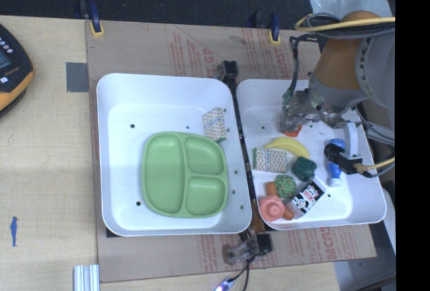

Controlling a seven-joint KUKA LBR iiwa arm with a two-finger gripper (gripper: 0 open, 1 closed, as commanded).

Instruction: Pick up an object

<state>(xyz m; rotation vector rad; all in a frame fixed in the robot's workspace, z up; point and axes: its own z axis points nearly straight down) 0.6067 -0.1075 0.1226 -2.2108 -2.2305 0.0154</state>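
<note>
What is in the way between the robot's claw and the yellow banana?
Nothing visible. The gripper hangs low in the right bin, just above the banana in the picture, with bare white floor between them. The other toys lie beyond the banana.

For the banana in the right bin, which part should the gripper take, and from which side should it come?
Grip the banana at its middle, coming straight down from above, fingers across its narrow width. It lies flat and curved, its ends tapering, and a patterned packet sits tight against its lower side, so a side approach looks blocked. The gripper is just above it already.
</note>
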